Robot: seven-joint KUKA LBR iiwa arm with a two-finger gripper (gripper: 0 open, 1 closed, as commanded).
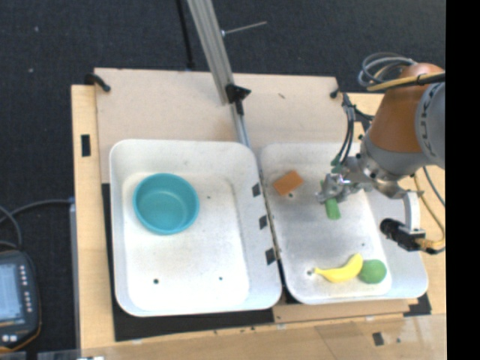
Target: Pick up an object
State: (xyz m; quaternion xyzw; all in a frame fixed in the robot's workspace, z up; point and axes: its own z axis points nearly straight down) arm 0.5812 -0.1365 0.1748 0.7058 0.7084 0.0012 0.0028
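Hovered over right bin [390, 285]: gripper [331, 198], pinching green block [332, 209]. Orange block [287, 183] just left; banana [340, 270] and green ball [373, 271] nearer. Bowl [166, 203] in left bin [225, 291].

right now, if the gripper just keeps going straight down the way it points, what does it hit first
Most likely the small green block, which sits right at the tip of the gripper in the right bin. Depth is hard to judge from this slant, so it may already be touching it.
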